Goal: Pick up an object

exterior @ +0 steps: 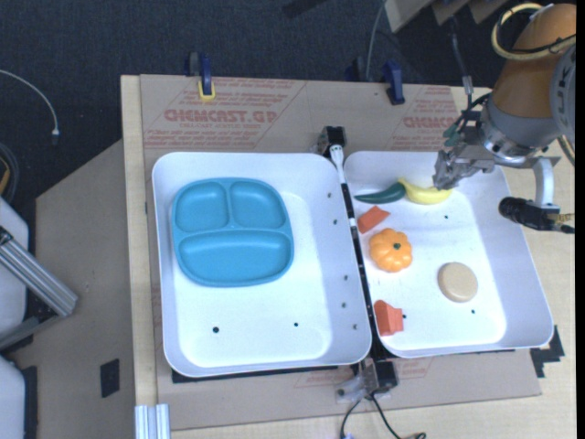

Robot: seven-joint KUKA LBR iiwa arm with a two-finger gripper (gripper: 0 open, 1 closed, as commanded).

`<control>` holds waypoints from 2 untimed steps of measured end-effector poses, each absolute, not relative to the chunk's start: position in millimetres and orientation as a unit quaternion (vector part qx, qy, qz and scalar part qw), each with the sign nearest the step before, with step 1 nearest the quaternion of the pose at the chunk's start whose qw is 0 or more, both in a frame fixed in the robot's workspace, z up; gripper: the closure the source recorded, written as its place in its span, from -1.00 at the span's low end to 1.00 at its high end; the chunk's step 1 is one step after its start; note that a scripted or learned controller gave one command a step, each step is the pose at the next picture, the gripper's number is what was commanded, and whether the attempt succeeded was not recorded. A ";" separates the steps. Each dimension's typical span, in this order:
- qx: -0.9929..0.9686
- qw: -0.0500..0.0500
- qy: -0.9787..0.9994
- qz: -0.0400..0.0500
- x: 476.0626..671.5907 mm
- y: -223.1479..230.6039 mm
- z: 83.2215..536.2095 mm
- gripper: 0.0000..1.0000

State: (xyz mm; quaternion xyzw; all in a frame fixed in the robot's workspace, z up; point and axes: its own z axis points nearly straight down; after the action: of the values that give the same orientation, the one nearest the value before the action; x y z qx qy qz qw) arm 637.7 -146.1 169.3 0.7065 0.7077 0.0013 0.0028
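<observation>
the gripper (447, 177) hung low at the far end of the right bin (512, 273), right over the yellow banana (426, 193), and from this angle i couldn't tell its state or whether it was touching the fruit. the banana lay against the green pepper (382, 193), with an orange wedge (372, 218) just below, then the little pumpkin (390, 250), a tan disc (457, 281) and a red block (388, 317) nearer the camera. over in the left bin (265, 337) sat the blue divided plate (233, 230).

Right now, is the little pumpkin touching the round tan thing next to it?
Apart. In the camera view, white bin floor shows plainly between the little pumpkin and the round tan thing, which lies lower and to the right.
</observation>
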 end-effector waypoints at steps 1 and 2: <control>0.706 0.004 0.708 0.002 639.5 -137.6 230.3 1.00; 0.707 0.004 0.708 0.002 640.8 -137.7 284.8 1.00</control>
State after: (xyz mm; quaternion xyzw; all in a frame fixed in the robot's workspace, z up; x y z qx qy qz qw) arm 640.8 -137.7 284.8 0.7067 0.7075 0.0021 0.0040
